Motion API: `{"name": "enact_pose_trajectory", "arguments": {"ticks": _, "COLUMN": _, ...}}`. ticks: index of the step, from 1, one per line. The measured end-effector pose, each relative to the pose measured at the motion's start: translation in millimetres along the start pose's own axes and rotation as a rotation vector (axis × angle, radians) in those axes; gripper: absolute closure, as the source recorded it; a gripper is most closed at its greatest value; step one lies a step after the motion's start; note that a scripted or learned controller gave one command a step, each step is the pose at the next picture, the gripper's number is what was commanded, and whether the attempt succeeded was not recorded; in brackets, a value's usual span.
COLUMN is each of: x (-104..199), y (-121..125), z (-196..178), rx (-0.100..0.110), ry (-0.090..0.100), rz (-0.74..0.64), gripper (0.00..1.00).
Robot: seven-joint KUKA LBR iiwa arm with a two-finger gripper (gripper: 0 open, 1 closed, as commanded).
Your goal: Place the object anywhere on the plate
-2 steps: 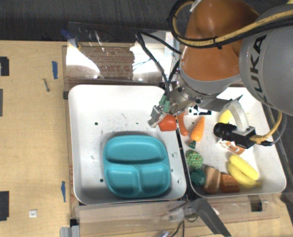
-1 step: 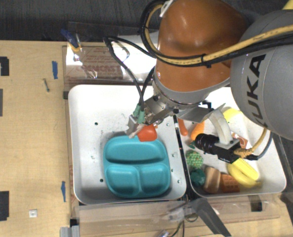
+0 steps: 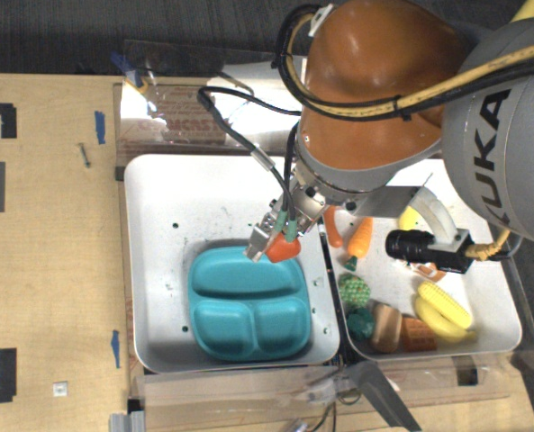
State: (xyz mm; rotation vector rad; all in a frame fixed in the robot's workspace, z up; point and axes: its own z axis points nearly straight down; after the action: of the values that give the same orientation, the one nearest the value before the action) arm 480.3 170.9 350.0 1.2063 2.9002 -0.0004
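A teal plate [image 3: 248, 309] with three compartments lies in the left bin [image 3: 158, 214], toward its front. My gripper [image 3: 277, 238] hangs just above the plate's far right rim, shut on a small orange-red object [image 3: 285, 249] with a green top. The object sits between the fingers, over the edge of the plate's large back compartment. The big orange wrist hides the bin area behind the gripper.
The right bin [image 3: 492, 313] holds an orange carrot [image 3: 359, 238], a green bumpy piece [image 3: 356, 290], a brown block [image 3: 388, 328], a yellow banana [image 3: 443, 310] and other toy foods. A wall divides the bins right beside the gripper.
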Motion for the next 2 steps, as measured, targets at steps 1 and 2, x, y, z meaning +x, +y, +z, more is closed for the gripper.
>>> {"name": "enact_pose_trajectory", "arguments": {"ticks": 1, "x": -19, "y": -18, "z": -53, "rx": -0.007, "ry": -0.004, "rz": -0.031, "gripper": 1.0}}
{"name": "enact_pose_trajectory", "arguments": {"ticks": 2, "x": 6, "y": 6, "z": 19, "rx": 0.001, "ry": 0.001, "rz": -0.199, "gripper": 1.0}}
